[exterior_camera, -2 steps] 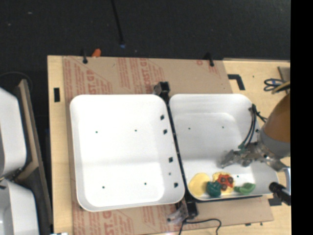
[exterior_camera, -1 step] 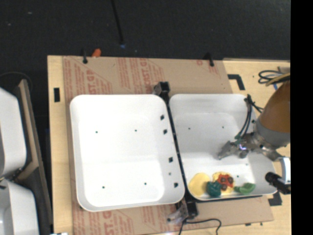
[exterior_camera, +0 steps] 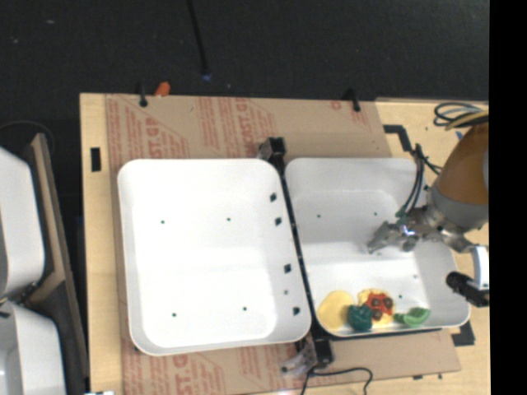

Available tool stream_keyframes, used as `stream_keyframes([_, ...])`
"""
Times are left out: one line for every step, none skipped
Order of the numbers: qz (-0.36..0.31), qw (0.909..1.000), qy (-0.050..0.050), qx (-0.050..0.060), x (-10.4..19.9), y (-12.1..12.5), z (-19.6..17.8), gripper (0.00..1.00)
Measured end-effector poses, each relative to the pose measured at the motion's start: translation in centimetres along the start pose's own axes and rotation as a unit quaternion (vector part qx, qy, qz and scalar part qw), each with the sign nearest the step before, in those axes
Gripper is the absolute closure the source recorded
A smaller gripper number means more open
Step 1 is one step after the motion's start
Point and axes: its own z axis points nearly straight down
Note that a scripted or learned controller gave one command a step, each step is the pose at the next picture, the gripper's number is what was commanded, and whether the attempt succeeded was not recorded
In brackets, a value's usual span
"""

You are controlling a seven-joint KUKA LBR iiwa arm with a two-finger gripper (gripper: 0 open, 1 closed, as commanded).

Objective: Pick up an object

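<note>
Dark floor surrounds your bench (exterior_camera: pixel 99 245), a pale wooden top with a sheet of brown cardboard (exterior_camera: pixel 198 126) printed in red lying under both bins.

Left bin (exterior_camera: pixel 206 253): you see bare white floor with a few small dark dots on it.

Right bin (exterior_camera: pixel 362 196): joined to the left one along a shared edge with black clips. All its contents sit bunched at the near wall.

Arm (exterior_camera: pixel 465 179): enters from your right, orange band above the grey wrist, leaning over the right bin's far-right part.

Gripper (exterior_camera: pixel 387 239): low over the right bin's middle, pointing left. You can make out two metal fingers spread a little apart with nothing between them, so the jaws read as open and unloaded.

Objects, well apart from the gripper, toward the near edge:
- yellow round piece (exterior_camera: pixel 334 309), leftmost
- teal lump (exterior_camera: pixel 359 318), just beside it, touching
- red-and-orange item (exterior_camera: pixel 378 302), behind the teal lump
- green piece (exterior_camera: pixel 416 315), rightmost, by the near wall
</note>
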Motion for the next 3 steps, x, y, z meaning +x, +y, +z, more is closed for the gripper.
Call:
stream_keyframes([0.000,1.0000,0.000,-0.001,0.0,5.7,0.0,0.00])
stream_keyframes([0.001,1.0000,0.000,0.000,-0.1,-1.3,-0.1,0.00])
stream_keyframes([0.000,1.0000,0.000,0.000,0.0,-0.2,0.0,0.00])
